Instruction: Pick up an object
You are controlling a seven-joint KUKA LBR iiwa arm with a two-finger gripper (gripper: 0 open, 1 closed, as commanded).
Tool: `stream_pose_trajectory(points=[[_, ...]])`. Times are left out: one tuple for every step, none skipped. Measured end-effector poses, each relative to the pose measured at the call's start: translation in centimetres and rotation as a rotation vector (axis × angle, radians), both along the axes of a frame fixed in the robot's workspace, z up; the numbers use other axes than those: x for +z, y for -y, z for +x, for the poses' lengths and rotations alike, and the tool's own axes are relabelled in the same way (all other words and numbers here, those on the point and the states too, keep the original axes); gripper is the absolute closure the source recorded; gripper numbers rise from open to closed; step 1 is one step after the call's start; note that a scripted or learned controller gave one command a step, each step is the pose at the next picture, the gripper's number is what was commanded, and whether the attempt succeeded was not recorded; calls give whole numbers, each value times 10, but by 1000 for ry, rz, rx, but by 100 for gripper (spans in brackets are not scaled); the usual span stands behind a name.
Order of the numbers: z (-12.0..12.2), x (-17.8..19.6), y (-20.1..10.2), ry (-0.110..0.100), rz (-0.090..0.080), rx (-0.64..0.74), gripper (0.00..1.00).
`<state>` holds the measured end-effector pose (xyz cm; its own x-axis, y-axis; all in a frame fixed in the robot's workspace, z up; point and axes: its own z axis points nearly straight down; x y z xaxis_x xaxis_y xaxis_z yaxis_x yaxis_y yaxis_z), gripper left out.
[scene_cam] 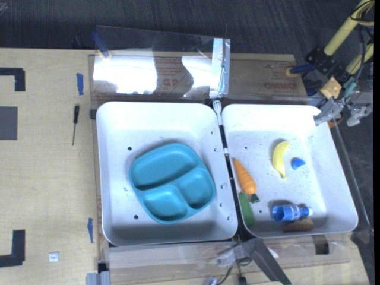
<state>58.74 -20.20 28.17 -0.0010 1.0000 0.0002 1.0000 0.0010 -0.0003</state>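
Note:
The right bin [332, 159] holds a yellow banana [279, 157] with a small blue piece [297, 163] just to its right. An orange carrot [244, 176] lies along the bin's left wall, and a green item [246, 208] sits below it. A blue bottle [290, 212] rests near the front wall, with a brown object [298, 224] against it. My gripper [330, 113] hangs over the bin's far right corner, above and to the right of the banana, with nothing visibly in it.
The left bin [113, 135] holds a blue divided plate [171, 181]. A clear plastic sheet [160, 70] stands behind the bins. Yellow cables [347, 22] and clamps crowd the top right. A screwdriver [75, 123] lies on the wooden bench at left.

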Motion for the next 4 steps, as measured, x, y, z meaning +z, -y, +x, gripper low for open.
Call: stream_pose_trajectory(points=[[1,11,0,5,-2,2,100],[1,11,0,3,-2,2,0],[55,-106,-62,-9,4,136,0],[16,-194,-60,7,-2,283,0]])
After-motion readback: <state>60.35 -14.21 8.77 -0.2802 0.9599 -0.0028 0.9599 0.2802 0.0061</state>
